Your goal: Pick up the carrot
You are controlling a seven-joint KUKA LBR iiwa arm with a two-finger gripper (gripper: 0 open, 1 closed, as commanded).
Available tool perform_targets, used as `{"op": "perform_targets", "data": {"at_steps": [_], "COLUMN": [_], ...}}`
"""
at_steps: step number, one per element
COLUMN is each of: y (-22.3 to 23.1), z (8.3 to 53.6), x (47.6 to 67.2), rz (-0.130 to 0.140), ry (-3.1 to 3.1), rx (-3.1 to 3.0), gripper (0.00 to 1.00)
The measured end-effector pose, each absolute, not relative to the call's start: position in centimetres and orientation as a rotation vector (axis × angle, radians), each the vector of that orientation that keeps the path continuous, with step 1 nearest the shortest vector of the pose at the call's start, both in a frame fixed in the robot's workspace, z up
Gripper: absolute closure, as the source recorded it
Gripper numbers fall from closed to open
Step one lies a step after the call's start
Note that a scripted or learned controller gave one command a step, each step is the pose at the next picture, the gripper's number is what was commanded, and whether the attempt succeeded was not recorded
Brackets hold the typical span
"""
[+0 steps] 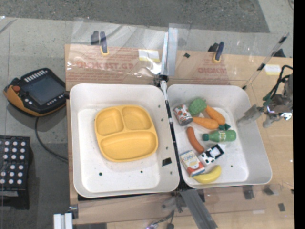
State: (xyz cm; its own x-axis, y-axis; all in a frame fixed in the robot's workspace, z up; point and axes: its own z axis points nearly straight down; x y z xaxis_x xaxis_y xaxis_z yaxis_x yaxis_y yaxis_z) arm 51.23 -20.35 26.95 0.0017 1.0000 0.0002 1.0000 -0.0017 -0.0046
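- Grey speckled floor (43, 37) lies around a light wooden tabletop (281, 175), and clear plastic sheets (119, 46) stand up at the back, held by blue clips (103, 42).
- Two shallow white bins sit side by side on the tabletop, touching in the middle.
- The left bin (86, 175) holds a smooth yellow plate (126, 132) with three dips in it.
- The right bin (248, 166) holds a bunch of small toy foods.
- Two orange carrots lie there, long and pointy. One carrot (206, 123) lies flat near the middle of the right bin. The other carrot (215, 114) lies just beside it, closer to the back.
- A bumpy green broccoli (198, 106) sits next to them, and a small round can (182, 114) is on its left.
- A reddish sausage (194, 139), a green bottle (221, 136), a little carton (190, 162), a black and white box (212, 154) and a curved yellow banana (208, 175) lie closer to the front.
- The pincer (274, 111) hangs over the right edge of the right bin, well apart from the carrots. It is shiny metal, and I cannot tell if it is wide or narrow.
- An orange and black hand controller (35, 92) rests on the floor to the left.
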Motion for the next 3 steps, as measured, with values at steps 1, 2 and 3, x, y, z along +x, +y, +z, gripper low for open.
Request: {"op": "perform_targets", "data": {"at_steps": [1,2,3], "y": [-16.2,-18.3,-18.3], "z": [21.8,9.3,9.9], "x": [57.5,59.8,59.7], "rz": [0.006,0.005,0.008], "ry": [-2.25,-2.187,-2.182], "rx": [-2.189,-2.253,-2.252], "gripper": [0.0,0.0,1.0]}}
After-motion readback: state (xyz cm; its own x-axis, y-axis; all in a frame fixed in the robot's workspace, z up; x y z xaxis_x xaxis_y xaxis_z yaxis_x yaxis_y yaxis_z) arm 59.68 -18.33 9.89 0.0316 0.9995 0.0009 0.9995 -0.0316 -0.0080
